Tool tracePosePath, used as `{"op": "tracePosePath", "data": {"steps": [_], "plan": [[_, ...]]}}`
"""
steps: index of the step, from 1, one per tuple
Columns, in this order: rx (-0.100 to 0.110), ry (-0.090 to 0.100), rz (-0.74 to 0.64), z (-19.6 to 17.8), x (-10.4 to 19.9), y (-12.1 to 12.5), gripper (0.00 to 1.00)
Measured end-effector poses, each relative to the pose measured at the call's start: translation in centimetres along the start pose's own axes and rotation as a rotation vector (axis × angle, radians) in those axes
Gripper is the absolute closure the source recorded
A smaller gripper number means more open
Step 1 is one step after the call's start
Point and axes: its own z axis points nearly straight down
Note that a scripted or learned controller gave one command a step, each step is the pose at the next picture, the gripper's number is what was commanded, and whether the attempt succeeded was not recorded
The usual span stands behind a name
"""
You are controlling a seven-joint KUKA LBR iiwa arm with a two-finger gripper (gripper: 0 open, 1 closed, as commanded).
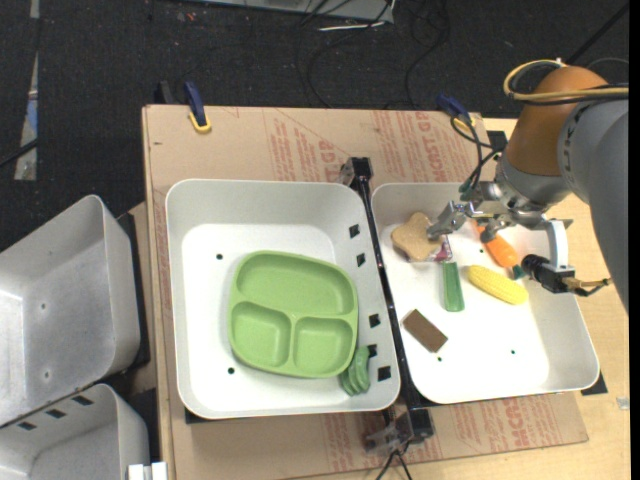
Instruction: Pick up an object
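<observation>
**Gripper low in right bin, next to tan piece**

Arm (560,138) reaches in from the right, orange band above the wrist, grey body over the right bin's (560,368) upper right area. Gripper (445,226) sits low at the upper left part of that bin, metal fingertips pointing left toward the tan bread-like piece (411,238). Fingertips look just beside or touching the tan piece's right edge; can't tell if it's actually between the fingers. Whether the fingers are apart or together: cannot tell, too small and cluttered.

Other things in the right bin: green stick (453,286) upright-ish just below the gripper, its purple top end right under the fingertips. Yellow corn cob (497,284) to the right of the green stick, near it. Orange carrot-like item (502,250) just above the corn, partly under the wrist. Brown flat block (425,330) lower left, well apart from the gripper.

Left bin (200,228) holds a green divided plate (293,314), with a green fork-like piece (356,376) at its lower right edge. Both bins on a cardboard sheet (260,138).
</observation>
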Motion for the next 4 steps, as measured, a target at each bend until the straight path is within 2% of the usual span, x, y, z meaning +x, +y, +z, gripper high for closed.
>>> {"op": "tracePosePath", "data": {"steps": [1,2,3,4], "plan": [[-0.012,0.0,-0.002,-1.3,0.2,0.3,1.0],[0.003,-0.001,0.001,-5.7,-0.3,0.7,1.0],[0.001,-0.001,0.0,-11.1,-0.3,1.0,1.0],[0.01,0.002,-0.003,-10.6,3.9,-0.8,1.0]]}}
